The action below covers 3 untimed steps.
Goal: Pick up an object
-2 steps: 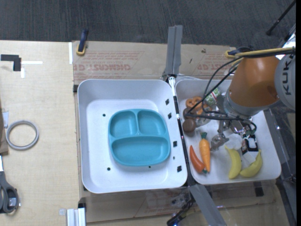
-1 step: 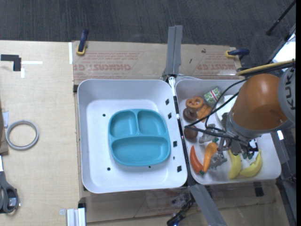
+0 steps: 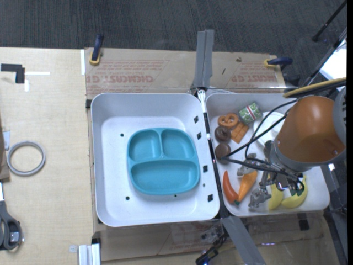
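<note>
The right bin (image 3: pixel 314 206) holds several toy foods. A brown pretzel (image 3: pixel 226 120), a green packet (image 3: pixel 250 112) and an orange wedge (image 3: pixel 239 132) lie at its back left. Two dark brown round pieces (image 3: pixel 222 142) sit below them. Along the front left lie a red pepper (image 3: pixel 229 187) and an orange carrot (image 3: pixel 246 185). A yellow banana (image 3: pixel 288 199) rests at the front. My gripper (image 3: pixel 261 194) hangs low over the bin's front, between the carrot and the banana, under the arm's orange band (image 3: pixel 309 128). Nothing shows as held.
The left bin (image 3: pixel 105 148) holds a blue divided plate (image 3: pixel 163 160). Black cables (image 3: pixel 248 145) cross the right bin. On the bench to the left lie a grey tape ring (image 3: pixel 25 158) and scissors (image 3: pixel 10 232). Cardboard (image 3: pixel 143 73) runs behind both bins.
</note>
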Each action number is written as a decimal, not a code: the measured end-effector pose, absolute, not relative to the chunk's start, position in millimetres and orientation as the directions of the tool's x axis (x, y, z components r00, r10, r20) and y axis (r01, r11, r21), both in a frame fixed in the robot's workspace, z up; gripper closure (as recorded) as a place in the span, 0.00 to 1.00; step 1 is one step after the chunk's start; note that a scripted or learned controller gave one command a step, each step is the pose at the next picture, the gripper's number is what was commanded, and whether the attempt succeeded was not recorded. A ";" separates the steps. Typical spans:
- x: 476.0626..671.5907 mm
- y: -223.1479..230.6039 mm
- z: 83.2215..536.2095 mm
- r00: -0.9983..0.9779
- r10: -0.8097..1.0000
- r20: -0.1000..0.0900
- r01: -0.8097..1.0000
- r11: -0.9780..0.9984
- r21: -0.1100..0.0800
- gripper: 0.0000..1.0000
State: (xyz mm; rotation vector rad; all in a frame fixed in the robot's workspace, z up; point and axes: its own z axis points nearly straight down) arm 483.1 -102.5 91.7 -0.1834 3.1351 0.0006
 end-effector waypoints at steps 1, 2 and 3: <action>530.5 -92.2 92.0 -0.987 -0.159 -0.003 -0.159 0.987 0.000 0.00; 483.6 -108.9 91.6 -0.994 0.113 -0.001 0.113 0.994 0.001 0.00; 478.0 -94.1 91.2 -0.995 0.101 0.000 0.101 0.995 0.001 0.00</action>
